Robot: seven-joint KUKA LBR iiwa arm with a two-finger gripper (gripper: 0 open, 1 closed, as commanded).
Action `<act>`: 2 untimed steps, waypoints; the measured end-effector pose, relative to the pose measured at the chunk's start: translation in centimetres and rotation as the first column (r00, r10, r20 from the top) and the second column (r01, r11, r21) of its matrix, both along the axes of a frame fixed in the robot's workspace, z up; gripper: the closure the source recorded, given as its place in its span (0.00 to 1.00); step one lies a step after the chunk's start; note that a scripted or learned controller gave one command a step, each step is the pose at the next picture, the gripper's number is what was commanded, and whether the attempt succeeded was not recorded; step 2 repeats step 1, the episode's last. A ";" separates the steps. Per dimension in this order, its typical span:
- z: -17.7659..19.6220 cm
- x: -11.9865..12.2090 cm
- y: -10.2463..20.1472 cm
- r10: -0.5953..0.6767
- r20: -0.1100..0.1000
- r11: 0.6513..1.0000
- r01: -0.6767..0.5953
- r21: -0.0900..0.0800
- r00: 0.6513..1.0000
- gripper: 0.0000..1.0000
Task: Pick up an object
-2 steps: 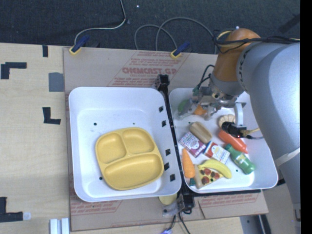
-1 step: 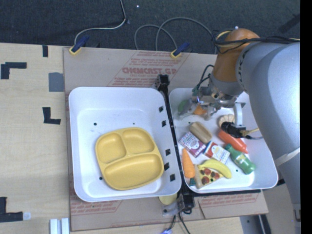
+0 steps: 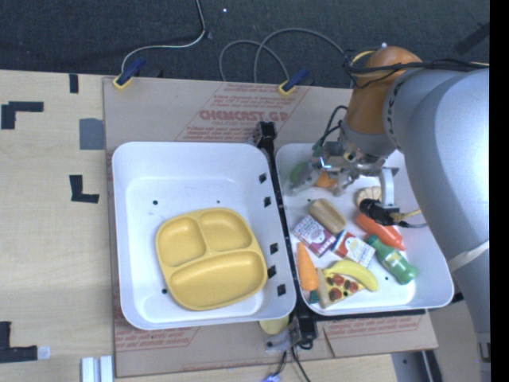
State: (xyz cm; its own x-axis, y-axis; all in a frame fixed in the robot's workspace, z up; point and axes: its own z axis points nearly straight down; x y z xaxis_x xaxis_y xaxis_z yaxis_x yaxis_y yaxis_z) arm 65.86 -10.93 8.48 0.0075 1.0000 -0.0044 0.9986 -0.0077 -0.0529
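Jaws are down low at the far end of the right bin, tucked under the wrist, so I cannot tell whether they are parted or closed, and nothing shows clamped between them. The nearest candidates for the pick are a green toy and a small orange piece, both just beside the jaws near the bin's far-left corner.

Now the danger! Those two lie close together by the wall, so a pinch could catch both at once, or nudge one aside and come up with nothing. The green one looks rounded, and I'd judge it could squirt out under pressure. This bin is also crowded: any sideways drag risks ploughing into the tan bread roll lying just nearer the camera.

The right bin also holds:
- a pink-and-white packet
- a carrot along the left wall
- a banana
- a pizza slice at the near edge, touching the banana
- a red-and-white carton
- a green bottle
- a red-orange pepper
- a pale biscuit

Over in the left bin, one yellow divided plate lies flat.
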 end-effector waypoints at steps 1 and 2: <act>0.0 0.0 0.0 0.000 0.000 1.000 0.000 0.000 1.000 0.00; 0.0 0.0 0.0 0.000 0.000 1.000 0.000 0.000 1.000 0.00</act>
